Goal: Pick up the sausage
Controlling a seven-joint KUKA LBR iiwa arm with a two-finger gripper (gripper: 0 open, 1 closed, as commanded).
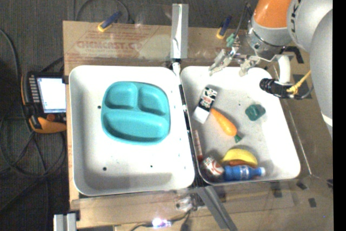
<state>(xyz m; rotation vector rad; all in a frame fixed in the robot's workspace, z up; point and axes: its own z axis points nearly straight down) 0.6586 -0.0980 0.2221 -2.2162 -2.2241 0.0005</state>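
Observation:
The sausage [198,144] is a thin reddish-brown stick lying along the left wall of the right bin [281,132], near its front. My gripper [232,64] hangs over the back edge of that bin, far behind the sausage. It is open, with nothing between its fingers [218,66].
The right bin also holds a black-and-white box [206,102], an orange carrot [225,121], a teal block [255,112], a yellow banana [240,157], a blue bottle [243,172] and a red-and-white can [212,165]. A teal divided plate [136,111] lies in the left bin [86,159].

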